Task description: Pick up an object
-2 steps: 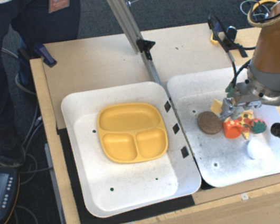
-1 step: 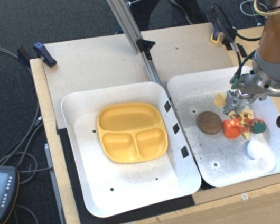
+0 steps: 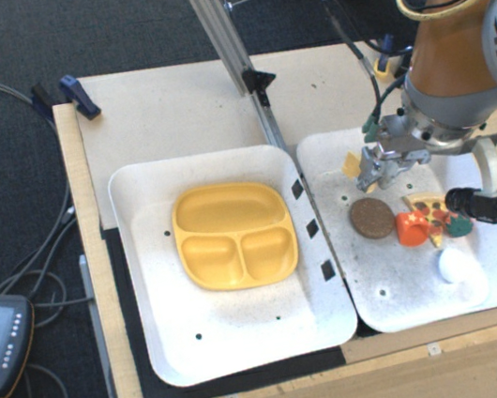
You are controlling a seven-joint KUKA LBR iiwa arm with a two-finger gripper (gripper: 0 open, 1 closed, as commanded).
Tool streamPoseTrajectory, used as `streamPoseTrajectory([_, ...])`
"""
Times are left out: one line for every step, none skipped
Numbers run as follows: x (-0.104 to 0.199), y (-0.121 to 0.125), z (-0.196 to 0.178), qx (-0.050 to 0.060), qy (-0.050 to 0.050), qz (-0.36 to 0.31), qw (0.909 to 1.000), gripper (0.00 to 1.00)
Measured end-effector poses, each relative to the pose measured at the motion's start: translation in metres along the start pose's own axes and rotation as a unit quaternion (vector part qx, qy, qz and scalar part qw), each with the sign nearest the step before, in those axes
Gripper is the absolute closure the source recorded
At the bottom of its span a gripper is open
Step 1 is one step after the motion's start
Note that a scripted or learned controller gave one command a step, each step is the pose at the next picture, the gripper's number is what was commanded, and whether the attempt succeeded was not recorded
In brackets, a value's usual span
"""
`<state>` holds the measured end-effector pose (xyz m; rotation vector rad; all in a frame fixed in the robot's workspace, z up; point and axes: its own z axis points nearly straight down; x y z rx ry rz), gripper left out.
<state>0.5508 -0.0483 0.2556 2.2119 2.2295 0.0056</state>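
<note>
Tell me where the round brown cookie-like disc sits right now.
The round brown disc lies in the right white bin, just below the gripper and left of the orange toy piece.

You have even, bright overhead lighting; soft shadows only. The white bins (image 3: 248,355) wash out slightly. Focus is moderate, with the near-left corner blurred.

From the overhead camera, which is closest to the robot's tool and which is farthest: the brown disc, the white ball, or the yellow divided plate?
Measured from the tool in the right bin's upper part:
1. Brown disc, just below the tool in the right bin.
2. White ball, lower right in the same bin.
3. Yellow divided plate, farthest, in the middle of the left bin.
</note>
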Motion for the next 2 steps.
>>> streamPoseTrajectory([0.048, 0.034, 0.015, 0.000, 0.000, 0.001, 1.0000, 1.00])
streamPoseTrajectory([0.096, 0.056, 0.027, 0.000, 0.000, 0.001, 1.0000, 1.00])
